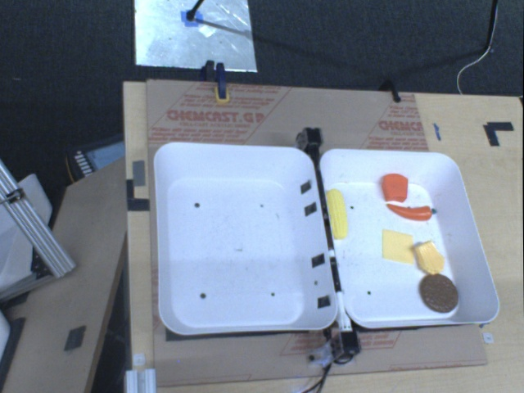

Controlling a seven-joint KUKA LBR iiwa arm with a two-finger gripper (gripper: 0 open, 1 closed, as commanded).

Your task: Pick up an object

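The right bin [471, 219] holds several toy food items. A yellow corn cob [336, 213] lies along its left wall. An orange block [395, 187] sits near the back, with a red chili pepper [411, 212] just in front of it. A flat pale yellow cheese slice [398, 246] lies mid-bin, touching a smaller yellow chunk [429, 257] on its right. A round brown cookie [439, 292] rests near the front right corner.
The left bin [164, 244] stands beside the right one, joined by black clips [315, 236] along the shared wall. Both rest on a cardboard sheet [246, 117]. A shiny metal plate [195, 21] lies at the back. An aluminium rail [29, 228] slants at the far left.
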